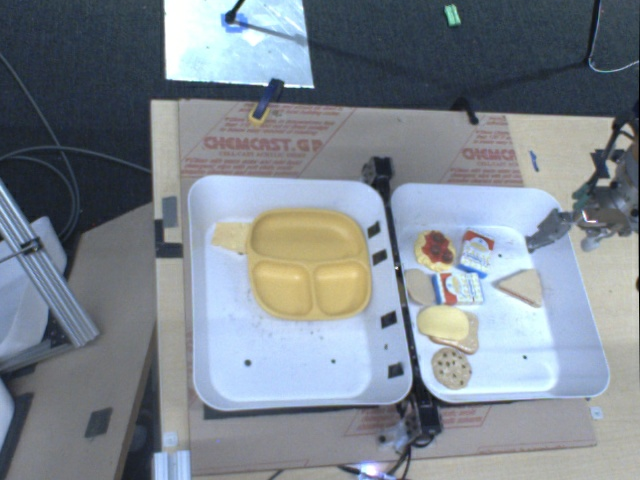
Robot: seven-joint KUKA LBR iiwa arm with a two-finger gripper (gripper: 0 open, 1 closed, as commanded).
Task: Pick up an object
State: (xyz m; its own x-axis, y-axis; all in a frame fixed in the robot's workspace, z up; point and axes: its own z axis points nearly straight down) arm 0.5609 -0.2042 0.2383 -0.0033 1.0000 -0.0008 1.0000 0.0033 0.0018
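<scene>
In the left bin (210, 298) a yellow divided tray (308, 264) sits near the middle, one long compartment along its top and two smaller ones below. A pale yellow flat piece (230, 236) lies just beside the tray's upper left corner, touching or partly tucked under it — which of the two cannot be told.

The right bin (570, 348) holds a cluster of toy food in its left half. At the top of the cluster lies a small pizza (436, 250) with red topping, and to its right a red, white and blue carton (476, 252). Below them, a second small carton (460, 289) rests against a tan round slice (418, 286) on its left. Further right, apart from the cartons, lies a triangular sandwich wedge (520, 288). Lower down sits a yellow bun-like piece (446, 325), and under it a chocolate chip cookie (452, 369) near the bin's lower left corner.

At the right edge of the frame the gripper (550, 230) hangs over the right bin's upper right corner, above and to the right of the sandwich wedge. It touches none of the food, and nothing is seen between its fingers; how wide they stand cannot be told.
</scene>
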